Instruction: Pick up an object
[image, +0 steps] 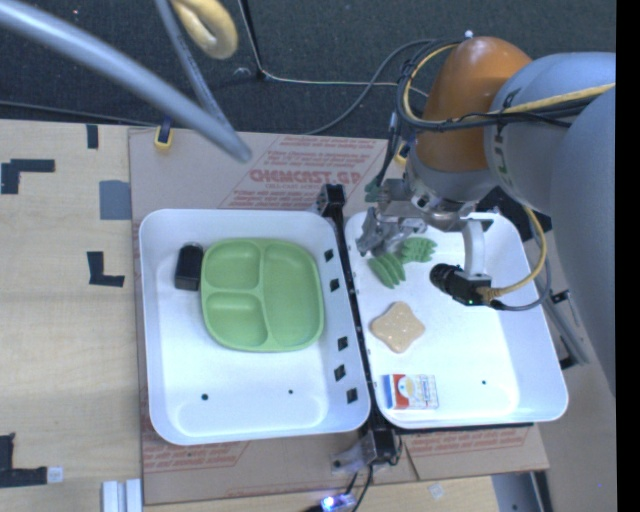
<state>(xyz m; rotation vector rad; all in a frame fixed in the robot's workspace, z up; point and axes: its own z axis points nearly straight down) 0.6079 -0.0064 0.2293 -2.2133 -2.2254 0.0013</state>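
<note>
The gripper (385, 232), fingers apparently closing on the green bean pods (402, 259) near the right bin's (520, 400) top-left corner, should pinch this light, soft, bendy cluster mid-bunch.

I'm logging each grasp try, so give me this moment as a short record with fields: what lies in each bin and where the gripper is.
left bin: green divided plate; small black block at the plate's left edge
right bin: green leafy toy; tan biscuit-shaped piece; small printed card
gripper: over the right bin's far left corner, at the leafy toy
grasp: cannot tell
</note>
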